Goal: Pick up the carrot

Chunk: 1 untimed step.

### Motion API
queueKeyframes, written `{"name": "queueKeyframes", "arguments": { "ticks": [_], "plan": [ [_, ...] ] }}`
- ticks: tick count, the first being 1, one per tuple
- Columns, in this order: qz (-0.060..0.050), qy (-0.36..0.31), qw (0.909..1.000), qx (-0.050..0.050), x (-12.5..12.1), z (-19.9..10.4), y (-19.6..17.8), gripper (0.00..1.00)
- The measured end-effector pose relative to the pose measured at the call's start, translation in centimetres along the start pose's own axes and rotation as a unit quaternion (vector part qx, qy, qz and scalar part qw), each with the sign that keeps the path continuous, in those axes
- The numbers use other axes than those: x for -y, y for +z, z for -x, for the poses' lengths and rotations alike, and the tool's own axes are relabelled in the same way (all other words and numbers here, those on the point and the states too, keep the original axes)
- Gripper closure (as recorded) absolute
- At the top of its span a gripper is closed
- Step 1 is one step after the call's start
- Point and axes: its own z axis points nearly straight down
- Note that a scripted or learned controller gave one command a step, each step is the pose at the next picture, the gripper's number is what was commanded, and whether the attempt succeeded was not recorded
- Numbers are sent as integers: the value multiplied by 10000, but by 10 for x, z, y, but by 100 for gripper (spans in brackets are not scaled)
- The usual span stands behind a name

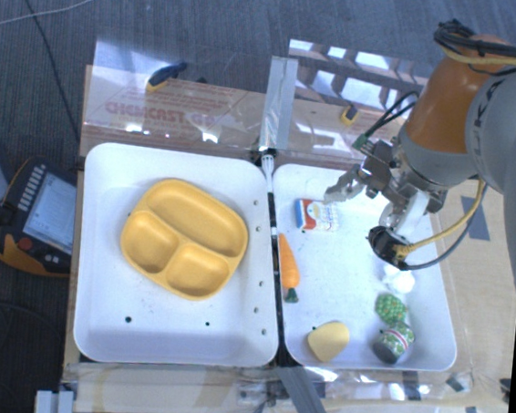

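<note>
The gripper (356, 186) hangs over the back of the right bin (426, 352), with the arm (470, 104) reaching in from the right. Whether the jaws stand released or clenched cannot be told from this view; nothing is seen held between them.

The carrot (287, 264) lies well apart from the jaws, forward of them and toward the left bin (99, 322). It rests lengthwise against the divider wall between the two bins, orange body toward the back and green end toward the front.

Risks from this position:

1. Wall contact. The carrot lies hard against the bin edge, so a jaw descending on that side probably strikes the rim instead of passing beside the carrot.
2. Wrong object. A small red-and-white carton (316, 215) lies just below the jaws, between them and the carrot. A short or direct descent likely closes on it.
3. Slip. The carrot tapers; a grip near its narrow end may squeeze it out.

A yellow divided plate (184, 236) sits in the left bin, clear of the path.
</note>
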Motion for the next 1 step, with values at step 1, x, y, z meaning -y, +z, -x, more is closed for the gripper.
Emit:
{"name": "queueKeyframes", "arguments": {
  "ticks": [1],
  "plan": [
    [-2,-1056,9944,3,67,0,68,0]
  ]
}}
